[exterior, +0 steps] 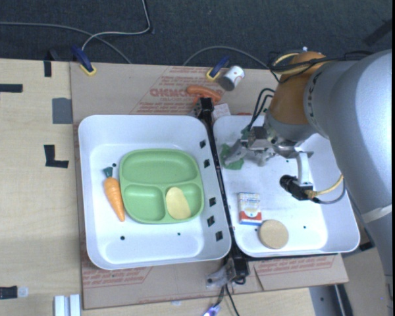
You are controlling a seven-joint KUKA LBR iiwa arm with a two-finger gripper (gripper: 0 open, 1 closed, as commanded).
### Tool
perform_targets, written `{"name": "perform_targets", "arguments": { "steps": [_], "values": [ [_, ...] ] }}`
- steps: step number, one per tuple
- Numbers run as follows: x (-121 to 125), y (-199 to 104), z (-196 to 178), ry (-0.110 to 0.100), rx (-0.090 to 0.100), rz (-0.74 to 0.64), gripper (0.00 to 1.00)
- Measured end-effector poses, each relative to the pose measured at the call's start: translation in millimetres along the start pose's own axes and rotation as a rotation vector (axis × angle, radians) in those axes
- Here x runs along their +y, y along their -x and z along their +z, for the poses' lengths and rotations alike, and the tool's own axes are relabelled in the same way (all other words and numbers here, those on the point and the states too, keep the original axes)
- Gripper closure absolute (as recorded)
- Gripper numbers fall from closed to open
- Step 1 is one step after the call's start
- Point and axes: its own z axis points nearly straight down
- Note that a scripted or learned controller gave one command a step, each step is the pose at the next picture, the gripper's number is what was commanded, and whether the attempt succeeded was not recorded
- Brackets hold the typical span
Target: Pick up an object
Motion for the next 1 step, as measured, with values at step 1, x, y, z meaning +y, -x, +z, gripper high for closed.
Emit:
{"name": "perform_targets", "arguments": {
  "steps": [1],
  "values": [
    [31.6, -0.5, 0.7, 0.000, 0.002, -0.001, 0.00]
  ]
}}
